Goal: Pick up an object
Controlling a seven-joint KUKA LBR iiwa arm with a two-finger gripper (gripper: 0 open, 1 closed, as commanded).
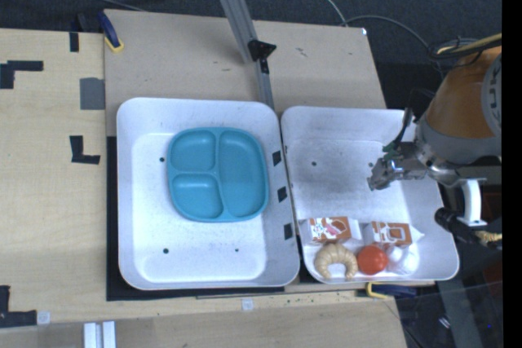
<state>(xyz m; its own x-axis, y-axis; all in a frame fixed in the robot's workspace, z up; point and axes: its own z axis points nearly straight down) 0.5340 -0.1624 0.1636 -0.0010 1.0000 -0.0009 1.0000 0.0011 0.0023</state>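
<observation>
Nothing is being held yet: the end effector (pixel 382 175) is hovering over the right bin (pixel 342 134), its fingers' state unclear. The croissant (pixel 336 260), tomato (pixel 372 259) and packets (pixel 329 230) are lying along the bin's near edge, untouched.

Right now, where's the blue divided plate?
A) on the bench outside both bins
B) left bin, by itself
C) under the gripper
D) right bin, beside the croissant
B: the blue divided plate lies flat in the left bin; the croissant and tomato are in the right bin.

Teal plate (pixel 218 174), red tomato (pixel 372 259)
</observation>
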